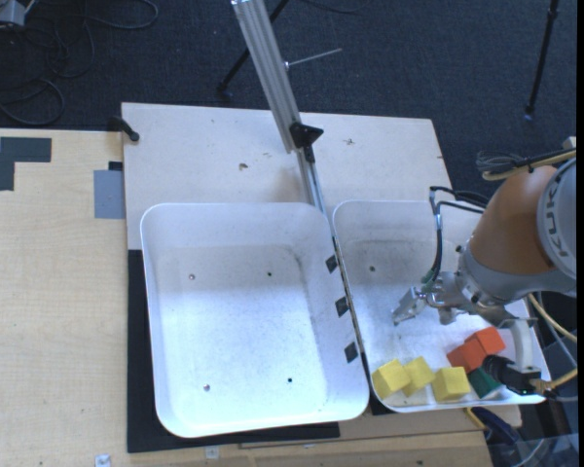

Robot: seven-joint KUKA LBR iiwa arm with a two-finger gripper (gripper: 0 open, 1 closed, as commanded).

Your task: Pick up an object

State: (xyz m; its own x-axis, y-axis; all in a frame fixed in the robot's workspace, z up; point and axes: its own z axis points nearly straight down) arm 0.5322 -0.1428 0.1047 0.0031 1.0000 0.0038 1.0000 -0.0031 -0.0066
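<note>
Several small blocks lie at the near end of the right bin (384,251): three yellow ones (391,377), (419,371), (452,383), an orange-red one (479,346) and a dark green one (484,381). My gripper (416,305) hangs over the middle of that bin, above and to the left of the blocks. Its fingers stand apart with nothing between them. The orange band and grey wrist sit behind it on the right.
The left bin (175,261) lies beside the right one, divided from it by a rim with black clips (342,305). A slanted aluminium rail (273,76) rises from the back of the bench. Cables trail at the right edge.
</note>
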